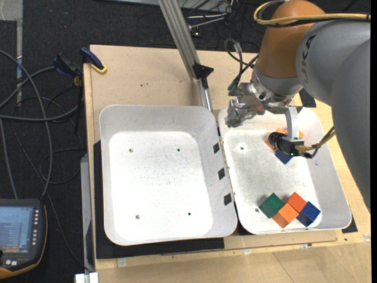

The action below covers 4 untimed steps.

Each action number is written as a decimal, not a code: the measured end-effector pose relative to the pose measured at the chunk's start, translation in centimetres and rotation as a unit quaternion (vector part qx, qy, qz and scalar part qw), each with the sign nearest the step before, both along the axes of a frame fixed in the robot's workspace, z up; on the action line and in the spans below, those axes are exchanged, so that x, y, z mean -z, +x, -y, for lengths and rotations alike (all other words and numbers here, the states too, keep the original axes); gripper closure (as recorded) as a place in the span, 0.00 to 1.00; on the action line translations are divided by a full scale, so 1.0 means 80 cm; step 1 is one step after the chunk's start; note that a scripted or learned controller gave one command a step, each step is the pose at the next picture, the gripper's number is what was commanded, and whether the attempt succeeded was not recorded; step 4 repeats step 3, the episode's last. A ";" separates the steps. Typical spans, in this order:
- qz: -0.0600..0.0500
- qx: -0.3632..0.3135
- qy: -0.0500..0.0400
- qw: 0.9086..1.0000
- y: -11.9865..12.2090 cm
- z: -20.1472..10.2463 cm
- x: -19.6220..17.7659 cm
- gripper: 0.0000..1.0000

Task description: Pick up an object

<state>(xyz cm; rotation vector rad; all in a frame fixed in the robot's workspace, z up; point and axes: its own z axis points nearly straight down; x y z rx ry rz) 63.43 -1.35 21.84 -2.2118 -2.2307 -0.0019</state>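
Note:
My gripper (236, 117) hangs over the far left corner of the right bin (330, 184), below the orange band of the arm. No object lies under it. A green block (271, 205), an orange block (289, 210) and a blue block (308, 213) sit together near the bin's front edge. Toward the bin's far right, a second blue block (284, 155) lies against a small orange piece (278, 139), partly behind a black cable.
The left bin (112, 158) lies beside the right one, with black clips on the shared edge. A slanted metal rod (182, 37) comes down to the bins' far junction. Cables and a tablet (17, 234) lie left of the bench.

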 end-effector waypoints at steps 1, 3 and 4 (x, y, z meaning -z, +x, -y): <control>0.001 0.000 0.000 1.000 0.020 -0.056 -0.006 1.00; 0.000 0.003 -0.001 1.000 0.026 -0.123 -0.029 0.00; 0.000 0.003 -0.001 1.000 0.026 -0.123 -0.029 0.00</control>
